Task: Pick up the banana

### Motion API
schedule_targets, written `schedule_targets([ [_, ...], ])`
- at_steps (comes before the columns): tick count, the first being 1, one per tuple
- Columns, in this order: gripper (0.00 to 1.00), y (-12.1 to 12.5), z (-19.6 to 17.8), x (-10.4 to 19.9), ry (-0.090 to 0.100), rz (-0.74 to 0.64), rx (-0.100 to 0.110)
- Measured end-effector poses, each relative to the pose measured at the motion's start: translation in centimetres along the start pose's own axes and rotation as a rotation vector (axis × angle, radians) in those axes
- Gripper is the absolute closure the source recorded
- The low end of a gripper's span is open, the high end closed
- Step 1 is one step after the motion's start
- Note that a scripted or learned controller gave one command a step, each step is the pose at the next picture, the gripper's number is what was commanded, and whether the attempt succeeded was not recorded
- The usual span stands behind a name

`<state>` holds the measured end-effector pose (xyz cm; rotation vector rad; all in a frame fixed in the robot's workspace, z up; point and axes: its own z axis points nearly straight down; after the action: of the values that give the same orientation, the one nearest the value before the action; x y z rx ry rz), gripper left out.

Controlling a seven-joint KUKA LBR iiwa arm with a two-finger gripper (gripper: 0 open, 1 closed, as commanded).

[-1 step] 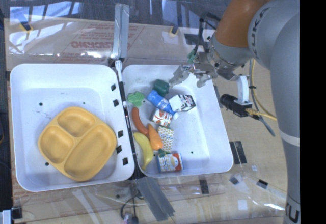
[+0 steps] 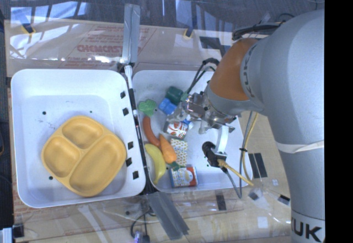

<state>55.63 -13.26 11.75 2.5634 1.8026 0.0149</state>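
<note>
The yellow banana (image 2: pixel 156 162) lies in the right bin (image 2: pixel 229 181), against its left wall near the front. An orange carrot (image 2: pixel 167 149) rests against its right side. My gripper (image 2: pixel 188 108) hangs over the middle of the same bin, up and to the right of the banana and well apart from it. It sits just above a small red and white carton (image 2: pixel 177 127). The wrist hides the gripper's tip.
A yellow divided plate (image 2: pixel 84 153) lies in the left bin (image 2: pixel 27 104). The right bin also holds a second orange piece (image 2: pixel 149 128), two green items (image 2: pixel 146 106) (image 2: pixel 175 94), a blue item (image 2: pixel 167 105), a patterned packet (image 2: pixel 179 149) and a can (image 2: pixel 184 177).
</note>
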Motion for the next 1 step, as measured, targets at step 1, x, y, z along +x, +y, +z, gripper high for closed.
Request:
schedule_targets([
  [1, 0.00, -7.60, 2.49, -1.93, -0.001, -0.200, 0.014],
])
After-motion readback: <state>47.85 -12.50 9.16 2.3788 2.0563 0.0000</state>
